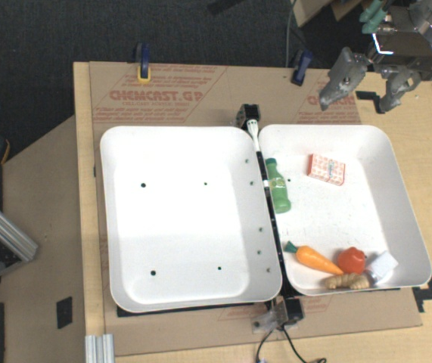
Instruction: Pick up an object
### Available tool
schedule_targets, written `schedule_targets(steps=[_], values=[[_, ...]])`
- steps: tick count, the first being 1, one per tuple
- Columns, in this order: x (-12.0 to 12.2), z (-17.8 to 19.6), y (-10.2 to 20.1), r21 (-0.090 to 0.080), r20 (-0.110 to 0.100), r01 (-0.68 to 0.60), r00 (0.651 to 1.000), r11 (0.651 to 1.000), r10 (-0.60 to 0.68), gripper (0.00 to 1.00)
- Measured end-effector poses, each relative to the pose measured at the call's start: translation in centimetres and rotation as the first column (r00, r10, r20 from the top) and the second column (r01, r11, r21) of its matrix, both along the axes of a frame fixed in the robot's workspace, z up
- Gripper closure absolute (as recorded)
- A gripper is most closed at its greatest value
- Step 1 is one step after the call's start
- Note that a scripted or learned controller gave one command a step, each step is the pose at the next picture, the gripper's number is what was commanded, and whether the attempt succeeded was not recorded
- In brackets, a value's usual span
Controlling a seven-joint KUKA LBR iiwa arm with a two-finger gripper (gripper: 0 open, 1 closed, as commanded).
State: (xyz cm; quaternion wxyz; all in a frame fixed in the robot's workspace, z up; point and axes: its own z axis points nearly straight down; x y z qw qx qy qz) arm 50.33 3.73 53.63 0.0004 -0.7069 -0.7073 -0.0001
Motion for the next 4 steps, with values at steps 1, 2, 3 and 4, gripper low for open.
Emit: schedule_targets(steps=[1, 2, 3, 4], values=[[-2.5, -0.1, 3.8, 0.0, -0.002, -0.004, 1.0, 1.0, 0.004, 0.0], [-2.4, -0.2, 8.8, 0.0, 0.001, -0.005, 1.0, 1.0, 0.005, 0.0], [-2.4, -0.1, 6.4, -0.001, 0.0, 0.003, 1.0, 1.0, -0.003, 0.0], [-2.4, -0.2, 10.7, 0.001, 0.002, -0.004, 1.0, 1.0, 0.004, 0.0]])
